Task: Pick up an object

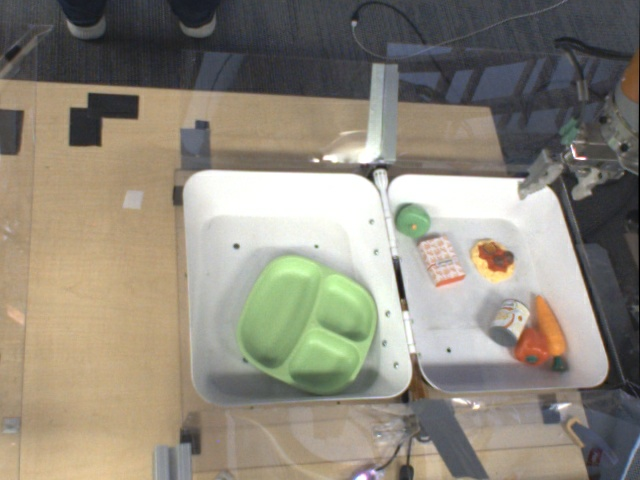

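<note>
two white bins (200, 268) on a wooden bench (90, 268).

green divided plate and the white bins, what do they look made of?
Green divided plate: likely moulded plastic, matte to satin, going by its uniform colour and soft rounded compartment edges. White bins: probably thin formed plastic, smooth with a slight sheen, rounded corners; painted metal can't be ruled out.

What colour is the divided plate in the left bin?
Light green, seen plainly in the camera view: the plate lies in the left bin.
</note>
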Available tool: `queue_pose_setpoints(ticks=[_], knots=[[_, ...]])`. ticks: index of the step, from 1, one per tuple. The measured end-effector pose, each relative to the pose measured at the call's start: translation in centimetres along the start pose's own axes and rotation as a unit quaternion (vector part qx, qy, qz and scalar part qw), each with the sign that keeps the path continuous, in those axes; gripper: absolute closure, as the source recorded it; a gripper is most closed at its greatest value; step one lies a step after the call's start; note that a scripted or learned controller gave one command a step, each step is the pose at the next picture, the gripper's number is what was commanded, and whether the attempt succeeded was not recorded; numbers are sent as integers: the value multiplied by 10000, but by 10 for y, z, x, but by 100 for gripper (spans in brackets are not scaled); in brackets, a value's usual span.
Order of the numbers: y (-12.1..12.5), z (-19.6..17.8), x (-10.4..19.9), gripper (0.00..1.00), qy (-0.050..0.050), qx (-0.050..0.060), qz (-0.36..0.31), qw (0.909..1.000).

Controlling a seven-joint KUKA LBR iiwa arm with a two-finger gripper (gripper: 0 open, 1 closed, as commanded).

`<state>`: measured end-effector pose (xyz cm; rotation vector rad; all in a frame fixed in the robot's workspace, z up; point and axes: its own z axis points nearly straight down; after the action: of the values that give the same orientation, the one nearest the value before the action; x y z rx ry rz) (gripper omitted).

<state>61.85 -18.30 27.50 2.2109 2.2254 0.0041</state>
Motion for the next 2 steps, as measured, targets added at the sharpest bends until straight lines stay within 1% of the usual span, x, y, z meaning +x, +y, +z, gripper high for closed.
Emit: queue_pose_setpoints(ticks=[1,2], knots=[[21,137,24,0,5,9,196,9998],[-13,185,24,0,-6,-34,224,9997]])
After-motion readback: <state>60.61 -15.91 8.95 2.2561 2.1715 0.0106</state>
